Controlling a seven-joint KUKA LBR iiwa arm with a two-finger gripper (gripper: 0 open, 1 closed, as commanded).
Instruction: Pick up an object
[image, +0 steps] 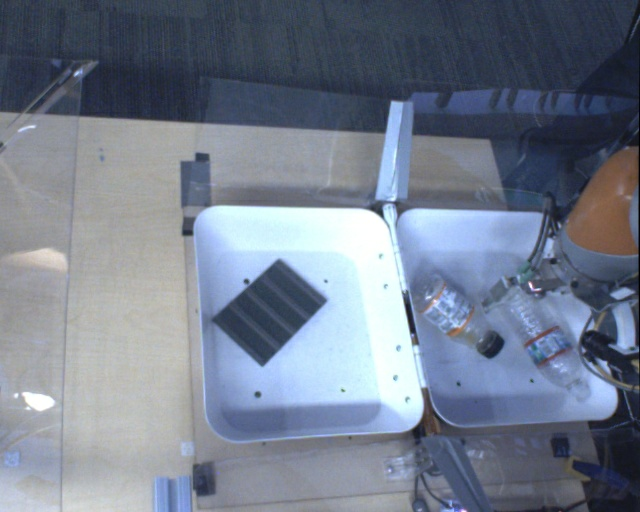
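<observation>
1. right bin (470, 235): carrying both bottles, with the arm (605, 215) reaching in over its right edge, orange band uppermost.
2. left bin (230, 400): carrying a dark ribbed pad (271, 310) near its middle, turned diamond-wise, well apart from the arm.
3. clear plastic bottle (545, 345): lying flat near the right edge of the right bin, long axis running from the bin's middle down toward its near right corner, label band about midway.
4. crushed clear bottle (452, 312): lying near the left edge of the right bin, long axis slanting down toward the middle, dark cap (489, 345) at the lower end.
5. gripper (520, 283): just above the upper end of the clear plastic bottle; cannot tell how it is set, nor whether anything is held.
6. judged nearest target: the clear plastic bottle, lying directly toward the near edge from the gripper; a grasp across its slanted axis probably needed.
</observation>
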